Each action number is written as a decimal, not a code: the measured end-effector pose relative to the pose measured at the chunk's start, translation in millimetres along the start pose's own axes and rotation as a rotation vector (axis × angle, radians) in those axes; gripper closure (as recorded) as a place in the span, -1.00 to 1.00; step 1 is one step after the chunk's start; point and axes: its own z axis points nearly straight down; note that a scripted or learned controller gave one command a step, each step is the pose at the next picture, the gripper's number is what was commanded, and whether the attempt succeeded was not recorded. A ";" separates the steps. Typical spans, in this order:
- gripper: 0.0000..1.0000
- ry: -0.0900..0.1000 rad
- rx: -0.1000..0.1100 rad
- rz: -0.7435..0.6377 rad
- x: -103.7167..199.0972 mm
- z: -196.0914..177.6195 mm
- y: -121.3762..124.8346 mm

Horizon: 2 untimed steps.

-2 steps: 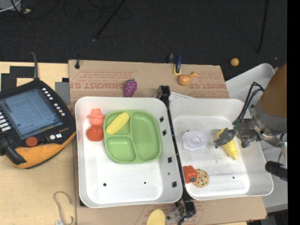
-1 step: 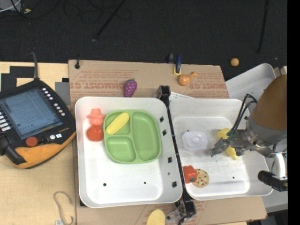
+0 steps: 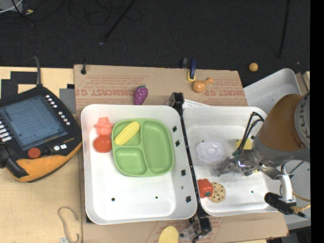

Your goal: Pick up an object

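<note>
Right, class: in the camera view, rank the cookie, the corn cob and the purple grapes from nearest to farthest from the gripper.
Measured from the gripper in the right bin:
1. Cookie, just below and left of it in the same bin.
2. Corn cob, on the green tray in the left bin.
3. Purple grapes, on the cardboard behind the left bin; only somewhat farther than the corn.

dark carpet, wooden bench

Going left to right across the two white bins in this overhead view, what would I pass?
Red toy → corn cob on the green divided plate → red block → cookie → the arm's tool.
</note>
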 end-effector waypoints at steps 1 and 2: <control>-1.00 -0.002 -0.004 -0.001 0.5 12.3 -0.4; 1.00 -0.002 -0.006 0.008 -2.3 0.8 -0.4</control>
